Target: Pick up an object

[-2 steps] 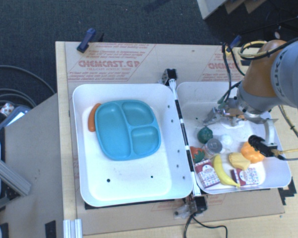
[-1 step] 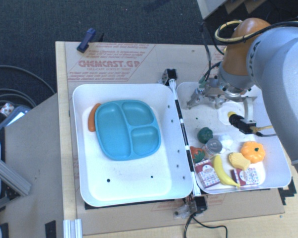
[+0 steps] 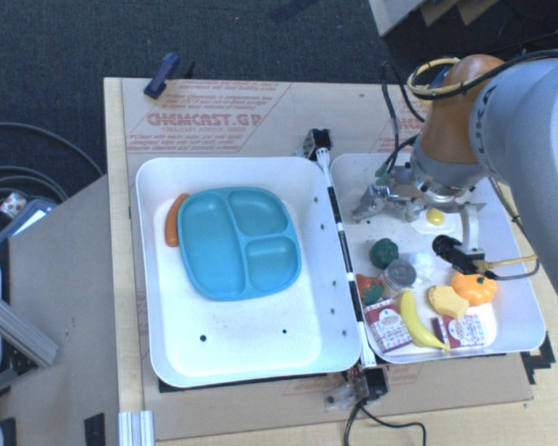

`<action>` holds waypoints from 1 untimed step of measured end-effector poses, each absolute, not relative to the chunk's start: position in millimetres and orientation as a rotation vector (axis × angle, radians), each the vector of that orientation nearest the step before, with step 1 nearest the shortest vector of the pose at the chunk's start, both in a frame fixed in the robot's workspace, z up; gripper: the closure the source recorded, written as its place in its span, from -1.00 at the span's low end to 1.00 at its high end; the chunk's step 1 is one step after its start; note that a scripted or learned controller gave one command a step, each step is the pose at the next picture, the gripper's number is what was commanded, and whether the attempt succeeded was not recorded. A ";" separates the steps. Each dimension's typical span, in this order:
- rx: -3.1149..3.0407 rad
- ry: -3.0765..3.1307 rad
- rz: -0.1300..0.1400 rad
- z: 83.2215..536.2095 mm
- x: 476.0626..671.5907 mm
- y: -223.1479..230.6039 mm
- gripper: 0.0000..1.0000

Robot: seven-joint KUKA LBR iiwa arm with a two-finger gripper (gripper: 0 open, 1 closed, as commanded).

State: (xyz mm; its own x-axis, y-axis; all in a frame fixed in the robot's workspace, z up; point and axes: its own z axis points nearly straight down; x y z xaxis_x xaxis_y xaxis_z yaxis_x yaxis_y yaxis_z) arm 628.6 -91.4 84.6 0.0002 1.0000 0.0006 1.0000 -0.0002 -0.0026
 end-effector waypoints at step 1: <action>-2.221 -2.224 -0.001 85.1 666.8 -94.2 -1.00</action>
